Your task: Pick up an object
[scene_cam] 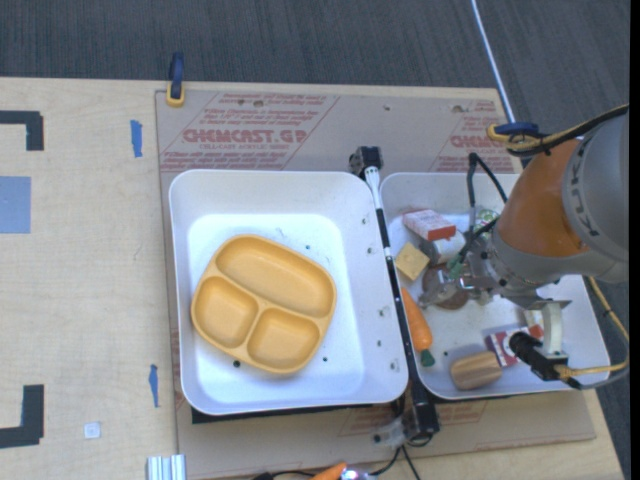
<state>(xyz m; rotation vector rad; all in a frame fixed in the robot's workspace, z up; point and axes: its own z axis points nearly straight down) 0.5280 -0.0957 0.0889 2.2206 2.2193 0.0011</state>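
Robotics lab, test bench. Pale wood benchtop (80,298), with grey carpet (300,18) beyond it at 12 o'clock. A film-covered sheet (260,133) printed "CHEMCAST GP" is pinned by a clamp (176,80) at 11 o'clock and a second clamp (512,130) at 2 o'clock. Blue tape marks (136,138) and black tape corners (25,130) at 9 o'clock. Grey-and-orange arm (560,208) at 3 o'clock, its gripper (455,280) over a white bin (590,358). Loose cables (400,438) at 6 o'clock.
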